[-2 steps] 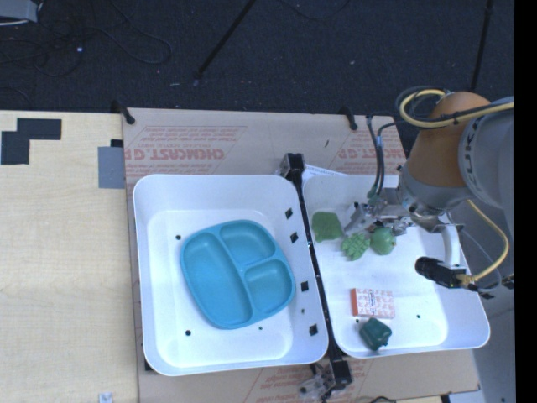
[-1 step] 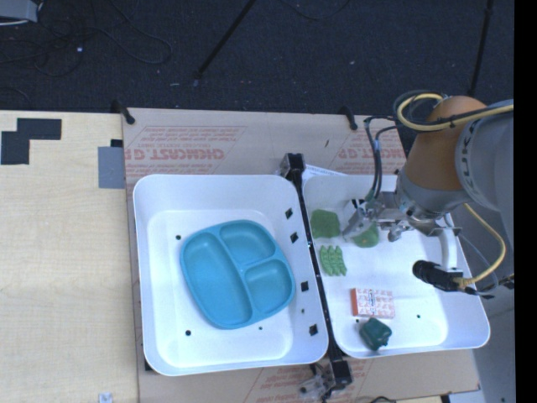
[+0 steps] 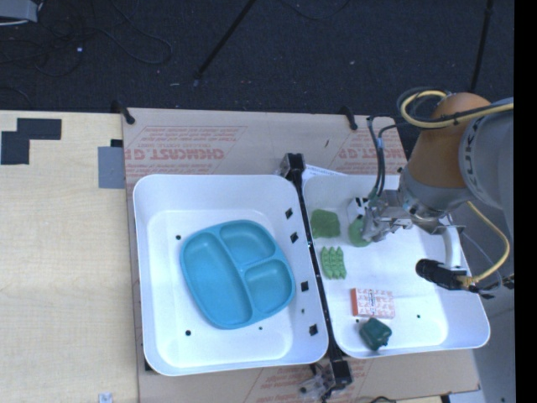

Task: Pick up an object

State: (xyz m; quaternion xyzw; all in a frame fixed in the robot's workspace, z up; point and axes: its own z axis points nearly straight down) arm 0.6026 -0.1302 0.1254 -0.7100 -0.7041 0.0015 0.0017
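The right bin (image 3: 453,330) holds several small things. A green squarish piece (image 3: 325,222) lies near its left wall, with a green bumpy piece (image 3: 333,262) just below it. A red and white packet (image 3: 372,301) and a dark teal lump (image 3: 375,333) lie toward the front. A rounded green object (image 3: 358,233) sits in the middle of the bin. My gripper (image 3: 370,225) is low over that rounded green object, touching or nearly touching its right side, and the wrist hides part of it.
The left bin (image 3: 159,217) holds a blue divided plate (image 3: 236,271). A black divider (image 3: 306,259) runs between the bins. A black part with a yellow cable (image 3: 442,274) hangs over the right bin's right side, below the arm (image 3: 453,154).
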